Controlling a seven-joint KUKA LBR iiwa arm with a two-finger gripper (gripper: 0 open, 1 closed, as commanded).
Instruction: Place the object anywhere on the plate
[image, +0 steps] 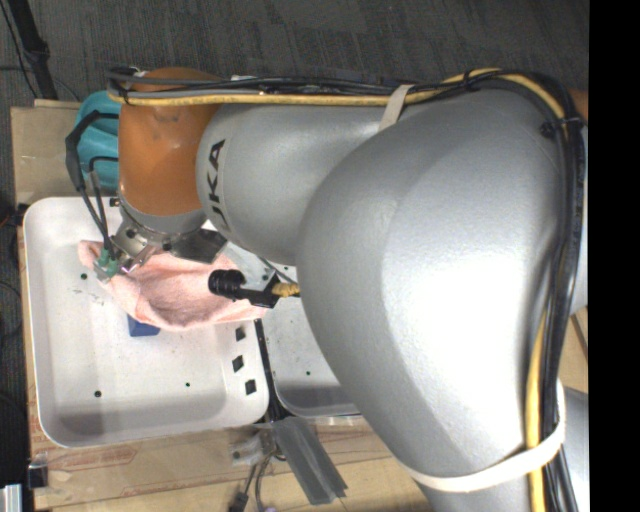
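Two shallow white bins are sitting side by side on a wooden desk (20, 130), and a large grey arm (420, 270) with an orange band (160, 150) is reaching in from the right, covering most of the right bin (315, 395) and leaning over the left bin (60, 330). Its end effector (112, 258) is pointing down at the upper part of the left bin, right at the edge of a crumpled pink cloth (175, 290) that is lying on the bin floor. Whether its grasping parts are spread or pressed together cannot be told, since the wrist is hiding them. A small greenish thing (104, 265) is sitting at the tip, touching the cloth; it is too small to identify. A blue object (143, 326) is peeking out from under the cloth's lower edge, mostly covered. No plate can be made out, so the goal spot is uncertain. Judging by the pose, the arm is probably positioned low over the cloth either to pick something up or to let it go there.
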